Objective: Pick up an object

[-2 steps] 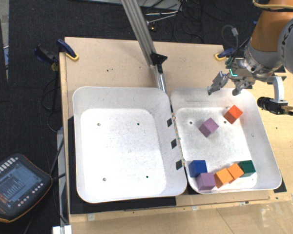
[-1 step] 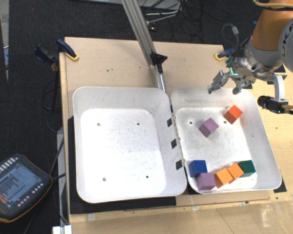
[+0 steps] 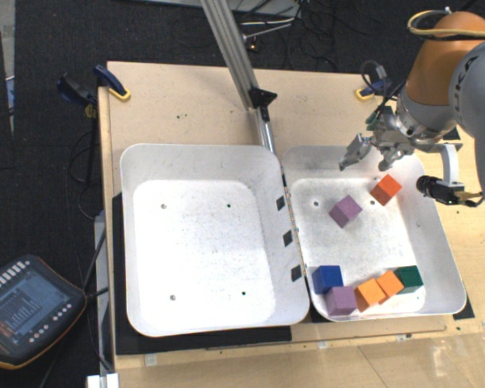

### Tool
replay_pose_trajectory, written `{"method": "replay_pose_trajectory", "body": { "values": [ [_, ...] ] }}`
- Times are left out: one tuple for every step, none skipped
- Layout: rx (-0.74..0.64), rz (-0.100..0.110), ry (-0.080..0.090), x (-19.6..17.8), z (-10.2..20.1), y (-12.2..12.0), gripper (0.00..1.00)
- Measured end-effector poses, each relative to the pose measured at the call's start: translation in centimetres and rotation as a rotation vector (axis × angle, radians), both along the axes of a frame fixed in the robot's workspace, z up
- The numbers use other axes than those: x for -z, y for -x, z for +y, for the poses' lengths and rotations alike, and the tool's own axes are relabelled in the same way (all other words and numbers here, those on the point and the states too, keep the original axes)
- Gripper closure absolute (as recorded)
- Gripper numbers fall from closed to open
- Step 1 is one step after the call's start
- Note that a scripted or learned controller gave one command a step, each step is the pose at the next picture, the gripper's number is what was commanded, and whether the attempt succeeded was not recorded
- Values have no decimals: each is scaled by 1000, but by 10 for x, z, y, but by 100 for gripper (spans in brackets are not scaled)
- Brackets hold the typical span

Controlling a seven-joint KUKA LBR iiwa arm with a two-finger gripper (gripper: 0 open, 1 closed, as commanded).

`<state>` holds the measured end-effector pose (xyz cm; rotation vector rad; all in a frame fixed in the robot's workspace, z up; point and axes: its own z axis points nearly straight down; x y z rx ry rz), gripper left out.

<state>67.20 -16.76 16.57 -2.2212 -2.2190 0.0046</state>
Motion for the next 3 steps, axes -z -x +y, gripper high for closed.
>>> {"method": "replay_pose_trajectory", "body": {
  "values": [
    [-4, 0, 0, 43, 1, -2, 0],
    [-4, -1, 0, 72, 2, -2, 0],
    [-4, -7, 2, 59, 2, -3, 100]
  ]
}}
